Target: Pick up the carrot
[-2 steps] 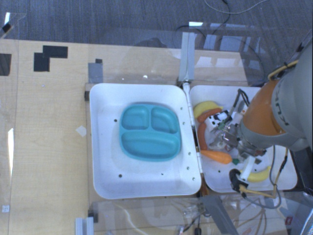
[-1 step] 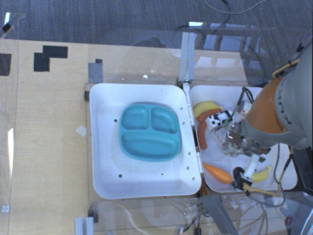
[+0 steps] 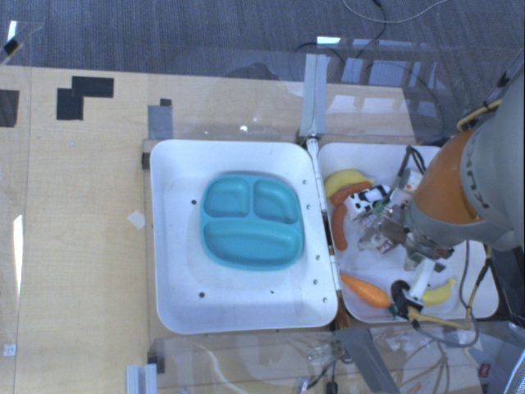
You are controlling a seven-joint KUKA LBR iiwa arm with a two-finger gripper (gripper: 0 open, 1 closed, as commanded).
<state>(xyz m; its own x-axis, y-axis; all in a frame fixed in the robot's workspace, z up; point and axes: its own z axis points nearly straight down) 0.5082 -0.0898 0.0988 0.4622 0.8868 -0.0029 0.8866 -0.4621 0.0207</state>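
The carrot (image 3: 367,290) is orange and tapered, and lies flat near the front left corner of the right bin (image 3: 484,306). My gripper (image 3: 379,230) hangs over the middle of that bin, behind the carrot and apart from it. The grey arm with its orange band (image 3: 443,191) reaches in from the right and hides part of the bin floor.
A red sausage (image 3: 338,225) lies along the right bin's left wall, with a yellow fruit (image 3: 345,180) behind it and a small black-and-white thing (image 3: 371,199) beside the gripper. A small banana (image 3: 440,292) lies at the front right. A blue divided plate (image 3: 251,222) sits in the left bin (image 3: 176,245).
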